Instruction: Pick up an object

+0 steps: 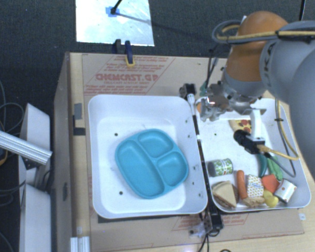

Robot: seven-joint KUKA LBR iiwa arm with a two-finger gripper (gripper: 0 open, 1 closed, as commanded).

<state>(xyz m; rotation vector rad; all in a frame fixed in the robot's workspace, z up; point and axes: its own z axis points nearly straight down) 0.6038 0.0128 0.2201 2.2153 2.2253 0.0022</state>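
My gripper [208, 108] hangs low over the far left corner of the right bin [303, 193], close to the wall shared by the two bins. A pizza slice [241, 124] lies just to its right. Nearer the front lie a small green can [220, 167], a sandwich [226, 194], an orange sausage [241, 181] and a patterned block [255, 187]. Nothing shows between the gripper and these things. The arm's wrist hides the bin's far edge.
A blue divided plate [151, 163] lies in the left bin [102, 140]. Green pieces [269, 168], a red piece [271, 182], a yellow piece [271, 199] and a white block [285, 190] crowd the right bin's front right corner.
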